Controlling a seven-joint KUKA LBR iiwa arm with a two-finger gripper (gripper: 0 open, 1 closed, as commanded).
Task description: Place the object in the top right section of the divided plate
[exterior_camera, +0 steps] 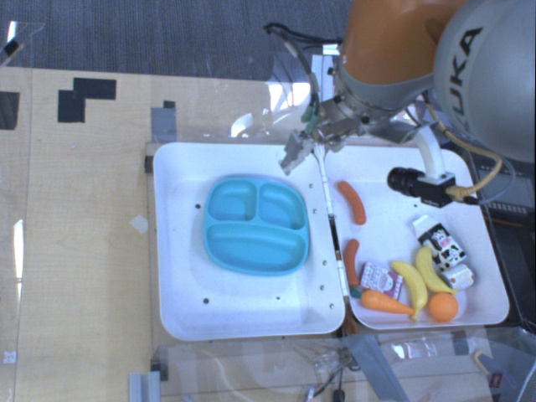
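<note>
**A:** ok so looking down on the counter (84,224), what's the layout? where's the free room?

**B:** Two white bins side by side. The left bin (180,308) has just the blue divided plate (256,225) sitting about in the middle, with bare white floor all round it, widest along the near edge and left side. Its top right section (281,205) has nothing in it. The right bin (494,300) is way busier: a sausage (352,202) up near the dividing rim, a second sausage (350,256) lower down just beside that rim, then a carrot (386,302), a small pink carton (382,277), two bananas (417,280), an orange (443,306) and a cow-print milk carton (445,253) all crowded into the near right corner.

**A:** and the arm?

**B:** The gripper (295,153) hangs over the far edge of the left bin, right by the rim the two bins share, above and right of the plate. The jaws look slightly apart with nothing between them. Open stretch in the right bin is the far middle, under the wrist.
</note>
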